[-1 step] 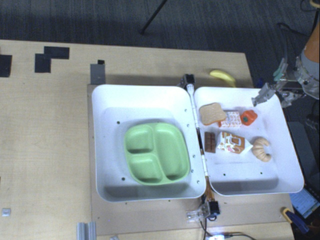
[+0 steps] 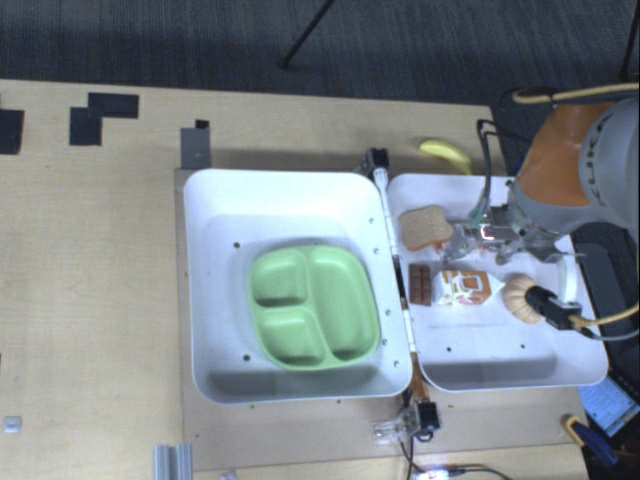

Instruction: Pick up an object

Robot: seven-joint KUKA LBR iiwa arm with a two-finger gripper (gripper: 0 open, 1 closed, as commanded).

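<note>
The right bin (image 2: 500, 363) holds a slice of brown bread (image 2: 425, 227), a dark chocolate bar (image 2: 420, 284), an orange-and-white snack packet (image 2: 466, 287) and a tan pastry (image 2: 521, 299). My gripper (image 2: 470, 247) hangs low in this bin, just right of the bread and above the packet, with the grey arm and orange band coming in from the right. Nothing visible sits between its fingers.
The left bin (image 2: 215, 218) holds a green divided plate (image 2: 312, 305). A yellow banana (image 2: 445, 154) lies on the bench behind the right bin. A black clamp (image 2: 376, 158) sits at the bins' shared back corner. Cables run along the right side.
</note>
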